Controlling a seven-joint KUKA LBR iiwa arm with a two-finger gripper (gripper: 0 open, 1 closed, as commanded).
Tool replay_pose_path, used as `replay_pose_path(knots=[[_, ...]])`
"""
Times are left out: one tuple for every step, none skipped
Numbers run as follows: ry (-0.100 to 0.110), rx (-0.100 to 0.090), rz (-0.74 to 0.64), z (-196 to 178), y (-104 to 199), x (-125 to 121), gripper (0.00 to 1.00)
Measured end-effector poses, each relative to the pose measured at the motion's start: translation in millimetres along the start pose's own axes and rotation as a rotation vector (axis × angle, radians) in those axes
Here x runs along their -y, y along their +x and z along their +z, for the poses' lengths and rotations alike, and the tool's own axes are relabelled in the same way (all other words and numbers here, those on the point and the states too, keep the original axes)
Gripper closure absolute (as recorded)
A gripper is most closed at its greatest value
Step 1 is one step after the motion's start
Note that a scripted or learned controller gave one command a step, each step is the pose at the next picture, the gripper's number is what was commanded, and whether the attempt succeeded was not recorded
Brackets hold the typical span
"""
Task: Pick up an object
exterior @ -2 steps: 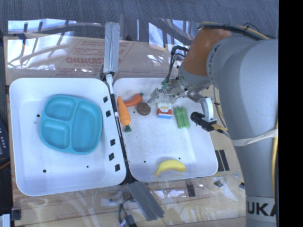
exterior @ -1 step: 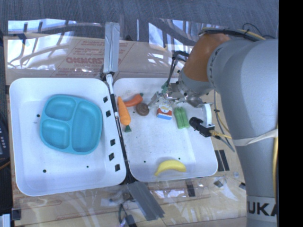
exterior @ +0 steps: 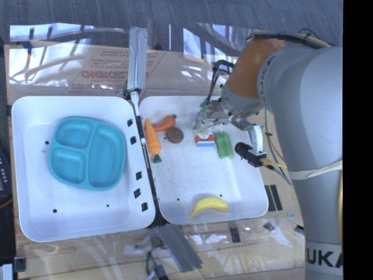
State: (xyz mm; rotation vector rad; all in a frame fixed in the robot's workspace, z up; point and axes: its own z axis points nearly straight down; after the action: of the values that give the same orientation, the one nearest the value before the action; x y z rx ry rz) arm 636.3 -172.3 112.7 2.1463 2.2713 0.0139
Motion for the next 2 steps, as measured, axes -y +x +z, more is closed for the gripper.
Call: replay_pose_path(knots=[[0.001, 0.0, 0.0, 0, 0, 0, 0.0], [0.007, -0.003, 0.009, 13, -5, -11, 0.0]])
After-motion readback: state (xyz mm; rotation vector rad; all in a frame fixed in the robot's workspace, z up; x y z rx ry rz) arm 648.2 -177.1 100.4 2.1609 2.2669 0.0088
